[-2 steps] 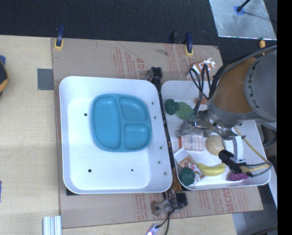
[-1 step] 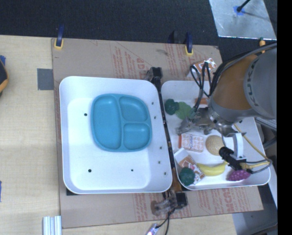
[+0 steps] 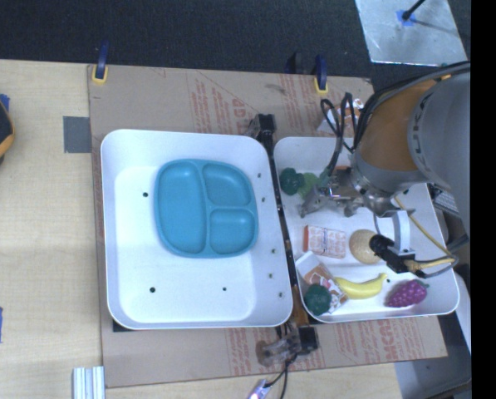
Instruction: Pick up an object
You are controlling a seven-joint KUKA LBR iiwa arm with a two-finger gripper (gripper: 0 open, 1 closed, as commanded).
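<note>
The arm (image 3: 414, 131) covers its hand above the banana (image 3: 362, 287).

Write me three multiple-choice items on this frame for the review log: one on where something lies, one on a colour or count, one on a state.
1. Where does the blue divided plate lie?
A. In the left bin
B. In the right bin
C. On the cardboard outside the bins

2. What colour is the bunch of grapes?
A. Green
B. Purple
C. Orange

3. How does the banana stand to the gripper?
A. Clamped in it
B. Lying in the bin, apart from it
C. Hanging from the arm's cable

Answers: 1 A, the plate sits inside the left bin. 2 B, the grapes are purple, at the right bin's near corner. 3 B, the banana lies on the bin floor, well nearer the camera than the gripper.
</note>
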